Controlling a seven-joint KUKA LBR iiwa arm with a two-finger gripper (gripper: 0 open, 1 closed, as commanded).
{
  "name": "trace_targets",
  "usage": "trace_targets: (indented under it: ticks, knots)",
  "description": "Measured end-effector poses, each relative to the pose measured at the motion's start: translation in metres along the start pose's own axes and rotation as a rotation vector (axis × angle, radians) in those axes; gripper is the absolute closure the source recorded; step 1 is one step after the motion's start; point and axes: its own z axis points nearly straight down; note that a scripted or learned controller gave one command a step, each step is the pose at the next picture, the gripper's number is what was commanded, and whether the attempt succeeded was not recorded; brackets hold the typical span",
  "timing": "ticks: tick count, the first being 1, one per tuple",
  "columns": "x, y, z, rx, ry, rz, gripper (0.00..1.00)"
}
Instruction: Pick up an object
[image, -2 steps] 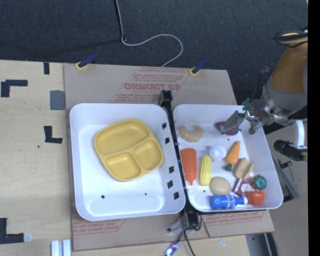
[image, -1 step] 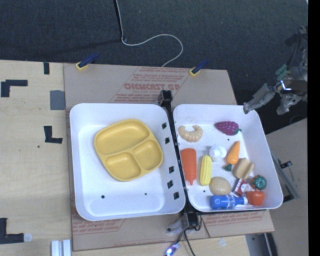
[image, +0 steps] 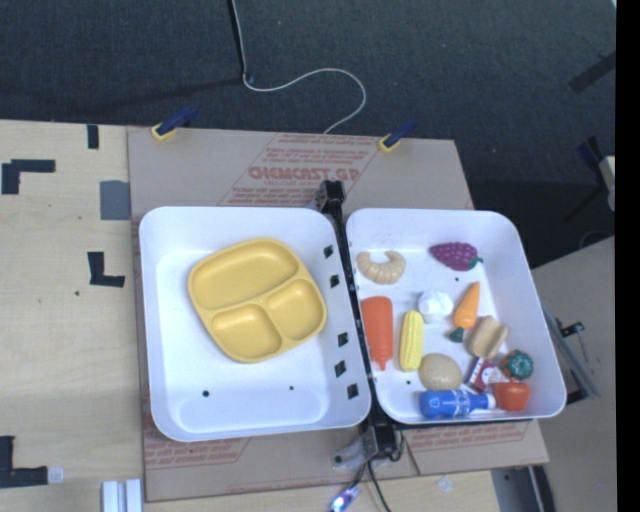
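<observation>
Two bins sit side by side on the counter (image: 60, 300) — the left bin (image: 165, 400) holds a divided plate (image: 258, 298); the right bin (image: 525, 260) holds toy foods: croissant (image: 382, 265) and grapes (image: 454, 254) behind, bottle (image: 455, 403) in front.

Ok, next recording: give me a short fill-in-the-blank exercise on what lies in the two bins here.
1. The yellow divided plate lies in the ____ bin.
2. The purple grapes lie near the right bin's far ____ corner.
3. The corn cob lies just right of the long ____ sausage.
4. The blue bottle lies along the right bin's ____ edge.

Missing words: left; right; orange; near
</observation>
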Motion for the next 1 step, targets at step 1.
trace_targets:
  ticks: [1]
  knots:
    - [0.0048, 0.0031, -0.0028, 0.011, 0.004, -0.008, 1.0]
